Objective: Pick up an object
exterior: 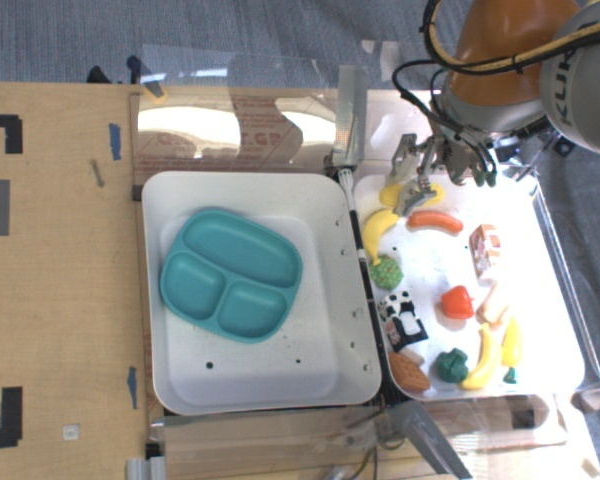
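Note:
My gripper (414, 190) hangs at the far left corner of the right bin (552, 268), open, with nothing between its fingers. Its tips stand just above a small yellow piece (389, 196) and beside the left end of a red sausage (436, 222). A yellow banana (377, 231) lies just in front of the gripper, with a green broccoli (386, 272) below it. Further forward lie a red pepper (457, 302), a red-and-white packet (485, 247) and a black-and-white item (404, 321).
The left bin (180, 368) holds a teal divided plate (232, 274). At the right bin's front lie a brown piece (410, 371), a green toy (450, 365), a second banana (483, 361) and a yellow corn (510, 340). A low wall (365, 268) divides the bins.

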Tool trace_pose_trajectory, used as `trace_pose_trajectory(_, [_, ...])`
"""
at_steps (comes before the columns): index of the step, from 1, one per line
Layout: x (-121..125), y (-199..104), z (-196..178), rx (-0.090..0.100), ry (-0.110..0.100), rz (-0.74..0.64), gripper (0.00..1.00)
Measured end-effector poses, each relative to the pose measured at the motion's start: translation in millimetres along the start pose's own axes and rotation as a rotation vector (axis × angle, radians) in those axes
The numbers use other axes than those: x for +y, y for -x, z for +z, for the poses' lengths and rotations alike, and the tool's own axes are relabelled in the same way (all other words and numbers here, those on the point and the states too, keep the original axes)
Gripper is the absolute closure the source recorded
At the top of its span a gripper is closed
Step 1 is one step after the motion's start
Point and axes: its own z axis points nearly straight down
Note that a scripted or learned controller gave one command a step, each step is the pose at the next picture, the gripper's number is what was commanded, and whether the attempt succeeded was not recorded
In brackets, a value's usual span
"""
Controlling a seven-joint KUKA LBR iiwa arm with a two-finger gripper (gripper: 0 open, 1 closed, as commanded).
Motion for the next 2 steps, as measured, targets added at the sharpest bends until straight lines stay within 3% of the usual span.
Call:
trace_pose_trajectory(1, [-66.3, -10.8, 34.8, 0.018, 0.000, -0.096, 1.00])
trace_pose_trajectory(2, [22.2, -114.8, -16.4, 0.010, 0.002, -0.113, 1.00])
